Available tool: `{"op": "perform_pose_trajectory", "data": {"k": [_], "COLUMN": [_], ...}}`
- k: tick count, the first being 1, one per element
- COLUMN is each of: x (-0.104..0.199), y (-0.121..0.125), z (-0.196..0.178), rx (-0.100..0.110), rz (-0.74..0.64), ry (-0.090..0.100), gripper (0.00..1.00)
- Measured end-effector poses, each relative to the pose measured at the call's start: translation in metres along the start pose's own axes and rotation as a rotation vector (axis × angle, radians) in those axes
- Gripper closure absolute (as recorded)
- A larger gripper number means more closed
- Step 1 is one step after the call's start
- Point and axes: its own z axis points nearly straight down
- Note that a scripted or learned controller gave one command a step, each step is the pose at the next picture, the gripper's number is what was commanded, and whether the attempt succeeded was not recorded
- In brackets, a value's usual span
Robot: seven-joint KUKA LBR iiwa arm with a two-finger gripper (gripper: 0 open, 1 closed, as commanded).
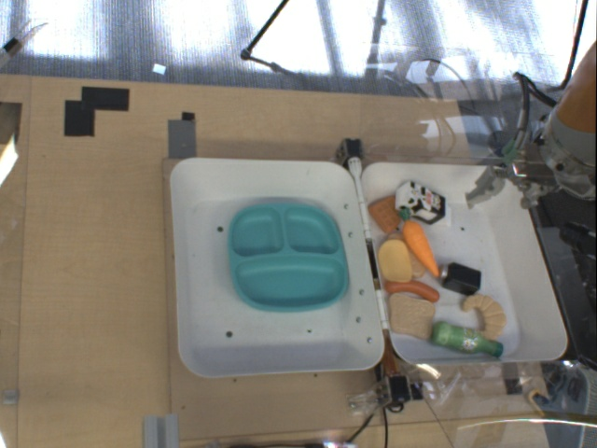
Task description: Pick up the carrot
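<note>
Hovering claw (497,183) at right bin's (546,297) far edge; cannot tell its state. Carrot (421,246) lying down-left, wedged between neighbours. Am planning pinching across narrow middle.

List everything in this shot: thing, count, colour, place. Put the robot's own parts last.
bins: 2, white, side by side on the bench
divided plate: 1, teal, middle of the left bin
carrot: 1, orange with green top, right bin, lying at a slant near the centre
cow toy: 1, black and white, right bin, just above the carrot's top
yellow food piece: 1, yellow, right bin, left of the carrot
sausage: 1, orange-red, right bin, below the yellow piece
bread slice: 1, tan, right bin, near the front left corner
black block: 1, black, right bin, right of the carrot
green bottle: 1, green, right bin, front edge
arm: 1, grey with orange band, over the right bin's far right corner
</note>
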Motion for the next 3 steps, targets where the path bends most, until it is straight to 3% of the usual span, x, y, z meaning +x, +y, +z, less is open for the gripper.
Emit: {"op": "perform_pose_trajectory", "data": {"k": [1, 2, 3], "x": [0.068, 0.053, 0.056], "y": [-0.033, -0.013, -0.01], "z": [0.109, 0.139, 0.127], "rx": [0.008, -0.012, -0.019], "rz": [-0.133, -0.19, -0.193], "ry": [0.005, -0.003, 0.001], "gripper": [0.0, 0.0, 1.0]}}
